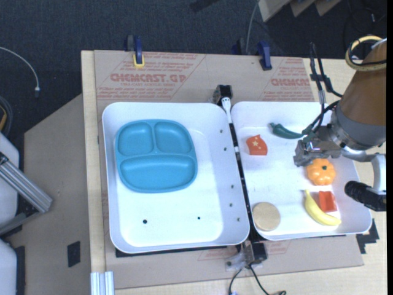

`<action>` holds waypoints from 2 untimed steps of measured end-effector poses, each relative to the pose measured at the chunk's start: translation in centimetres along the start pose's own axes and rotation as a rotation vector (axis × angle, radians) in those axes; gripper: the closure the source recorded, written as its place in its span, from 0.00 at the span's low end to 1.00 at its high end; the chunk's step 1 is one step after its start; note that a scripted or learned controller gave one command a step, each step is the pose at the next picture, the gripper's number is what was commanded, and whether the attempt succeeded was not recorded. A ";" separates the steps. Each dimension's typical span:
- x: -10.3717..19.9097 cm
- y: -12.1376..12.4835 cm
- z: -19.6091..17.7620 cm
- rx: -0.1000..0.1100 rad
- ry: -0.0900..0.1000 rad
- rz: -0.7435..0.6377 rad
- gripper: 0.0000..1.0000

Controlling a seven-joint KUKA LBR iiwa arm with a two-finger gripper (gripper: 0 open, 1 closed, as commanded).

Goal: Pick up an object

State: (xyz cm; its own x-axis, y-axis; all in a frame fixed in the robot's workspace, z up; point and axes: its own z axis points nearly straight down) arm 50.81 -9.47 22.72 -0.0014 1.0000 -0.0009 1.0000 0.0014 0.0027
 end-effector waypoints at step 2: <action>4.6 2.1 0.6 0.002 0.001 -0.004 1.00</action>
State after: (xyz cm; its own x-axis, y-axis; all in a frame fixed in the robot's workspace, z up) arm 52.95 -4.85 22.16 -0.0051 1.0000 0.0005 1.0000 0.0051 0.0008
